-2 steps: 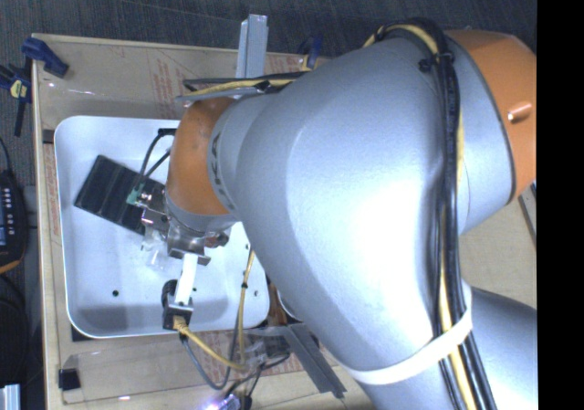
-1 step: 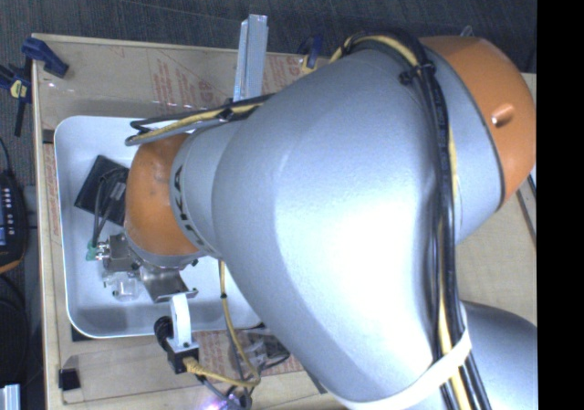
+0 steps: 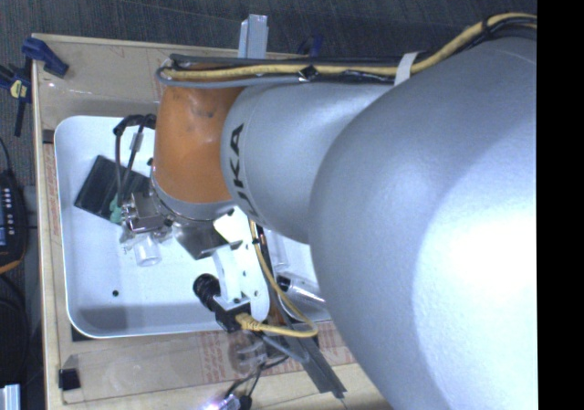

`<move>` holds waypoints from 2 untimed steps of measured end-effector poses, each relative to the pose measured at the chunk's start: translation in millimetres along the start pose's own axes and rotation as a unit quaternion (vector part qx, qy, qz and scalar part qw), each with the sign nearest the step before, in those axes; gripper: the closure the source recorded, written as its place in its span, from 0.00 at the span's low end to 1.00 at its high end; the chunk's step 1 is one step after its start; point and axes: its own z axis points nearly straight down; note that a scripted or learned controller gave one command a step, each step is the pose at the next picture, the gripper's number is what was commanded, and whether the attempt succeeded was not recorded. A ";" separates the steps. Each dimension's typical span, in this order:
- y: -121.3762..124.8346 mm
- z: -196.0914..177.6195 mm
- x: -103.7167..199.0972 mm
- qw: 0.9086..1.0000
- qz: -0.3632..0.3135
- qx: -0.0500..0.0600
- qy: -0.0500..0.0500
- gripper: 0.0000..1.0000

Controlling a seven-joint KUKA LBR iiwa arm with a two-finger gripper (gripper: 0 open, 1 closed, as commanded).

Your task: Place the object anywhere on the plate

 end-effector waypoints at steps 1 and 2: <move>22.0 -37.9 25.9 0.992 -0.126 0.000 0.000 1.00; 22.1 -38.0 25.9 0.992 -0.126 0.000 0.000 0.00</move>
